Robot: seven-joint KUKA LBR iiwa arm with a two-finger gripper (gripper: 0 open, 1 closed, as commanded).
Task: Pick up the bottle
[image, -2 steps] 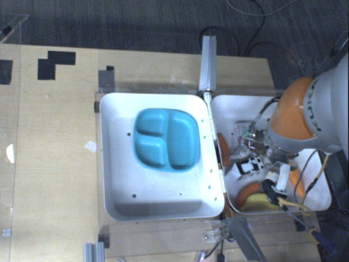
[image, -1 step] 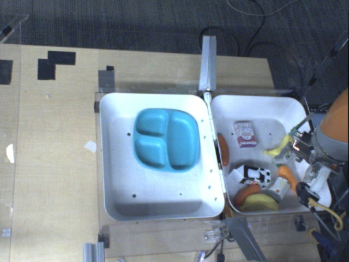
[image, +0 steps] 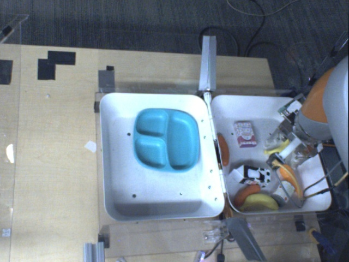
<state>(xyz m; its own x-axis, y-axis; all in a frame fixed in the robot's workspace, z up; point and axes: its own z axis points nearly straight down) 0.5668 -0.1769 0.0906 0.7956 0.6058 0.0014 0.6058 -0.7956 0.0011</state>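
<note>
In the right bin (image: 305, 205), a small white object with black patches (image: 256, 173) lies near the front middle. It looks like the bottle, though its shape is unclear. My gripper (image: 279, 150) hangs low over the right half of this bin, a little to the right of and behind that object. The grey arm with its orange band (image: 319, 105) comes in from the right. A yellow piece (image: 278, 145) shows right at the gripper's tip; I cannot tell whether it is held.
The right bin also holds a red-and-white carton (image: 245, 134), an orange-red sausage shape (image: 223, 149) along the left wall, a banana (image: 260, 202), a red fruit (image: 248, 191) and an orange curved item (image: 290, 180). A blue divided tray (image: 166, 138) sits in the left bin (image: 117, 201).
</note>
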